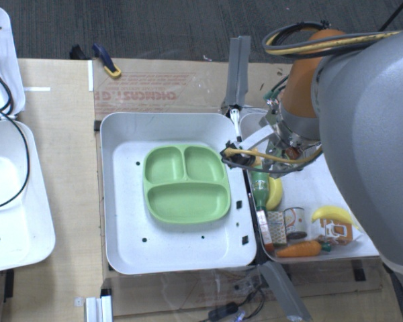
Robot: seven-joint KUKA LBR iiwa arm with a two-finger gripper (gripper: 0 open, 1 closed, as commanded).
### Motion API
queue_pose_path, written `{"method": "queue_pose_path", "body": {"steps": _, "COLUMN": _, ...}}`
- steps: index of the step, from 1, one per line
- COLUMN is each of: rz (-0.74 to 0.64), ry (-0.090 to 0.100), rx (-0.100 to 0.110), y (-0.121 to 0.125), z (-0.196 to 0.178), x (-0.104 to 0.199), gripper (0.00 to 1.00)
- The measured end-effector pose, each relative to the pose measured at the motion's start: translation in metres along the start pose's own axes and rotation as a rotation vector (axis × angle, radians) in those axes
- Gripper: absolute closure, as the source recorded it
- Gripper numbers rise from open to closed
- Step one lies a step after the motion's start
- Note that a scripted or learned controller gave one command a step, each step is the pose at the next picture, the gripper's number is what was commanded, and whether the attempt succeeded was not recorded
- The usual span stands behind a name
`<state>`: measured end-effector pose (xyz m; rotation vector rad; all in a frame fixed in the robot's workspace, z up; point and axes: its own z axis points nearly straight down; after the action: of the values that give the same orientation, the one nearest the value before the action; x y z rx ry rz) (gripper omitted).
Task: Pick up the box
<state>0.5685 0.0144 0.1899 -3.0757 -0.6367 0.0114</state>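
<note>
One small printed carton box (335, 231) lay near the right bin's (363, 245) front edge, among two bananas, one carrot, one can. One smooth green three-compartment plate (186, 183) occupied the left bin (114, 200).

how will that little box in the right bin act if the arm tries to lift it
The box looks like thin card, so probably light but crushable. It lies wedged between the bin's divider wall and a can, so it may drag its neighbours or slip.

Dark grey carpet floor (154, 12) beyond pale wooden bench (67, 133); flattened cardboard, probably (148, 89), on benchtop.
</note>
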Motion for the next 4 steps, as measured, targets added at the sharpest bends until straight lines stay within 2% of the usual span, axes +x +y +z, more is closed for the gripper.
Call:
{"method": "queue_pose_path", "body": {"steps": 1, "rz": 0.074, "ry": 0.002, "rx": -0.001, "y": 0.117, "z": -0.035, "x": -0.061, "gripper": 1.00}}
{"method": "queue_pose_path", "body": {"steps": 2, "rz": -0.076, "ry": 0.006, "rx": -0.001, "y": 0.119, "z": 0.081, "x": -0.142, "gripper": 1.00}}
{"method": "queue_pose_path", "body": {"steps": 3, "rz": -0.087, "ry": 0.017, "rx": -0.007, "y": 0.117, "z": 0.093, "x": -0.145, "gripper": 1.00}}
{"method": "queue_pose_path", "body": {"steps": 4, "rz": 0.011, "ry": 0.014, "rx": -0.006, "y": 0.087, "z": 0.097, "x": -0.133, "gripper": 1.00}}
